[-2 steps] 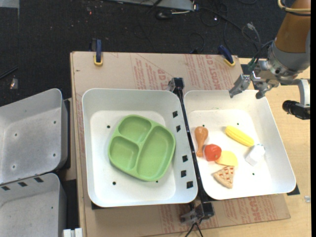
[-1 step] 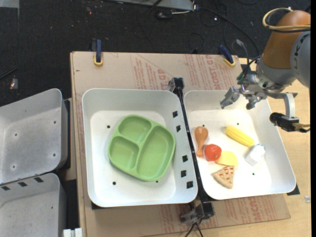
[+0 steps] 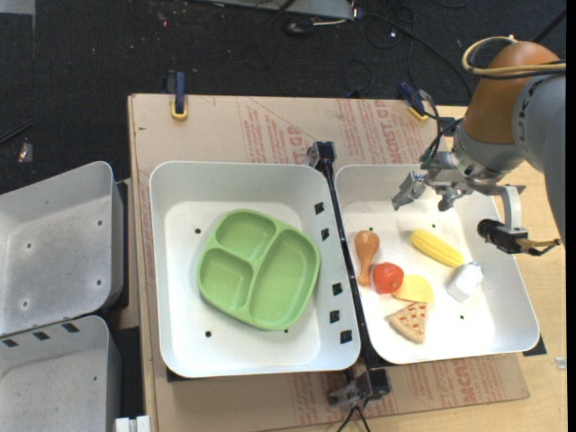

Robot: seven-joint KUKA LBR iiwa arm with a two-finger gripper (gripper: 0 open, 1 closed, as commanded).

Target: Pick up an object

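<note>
The right bin [image 3: 504, 331] holds several toy foods: a yellow corn cob [image 3: 436, 247], a brown drumstick [image 3: 366, 250], a red tomato [image 3: 388, 277], a yellow cheese wedge [image 3: 415, 289], a pizza slice [image 3: 408, 322] and a small white block [image 3: 464, 282]. My gripper [image 3: 426, 194] hangs over the back part of this bin, above and behind the corn. Its fingers are spread open with nothing between them.
A green divided plate [image 3: 259, 268] lies in the left bin [image 3: 171, 331]. A black divider [image 3: 337, 241] runs between the bins. Spare white trays [image 3: 54, 241] lie off the bench at the left. Clamps [image 3: 179, 97] hold the board's back edge.
</note>
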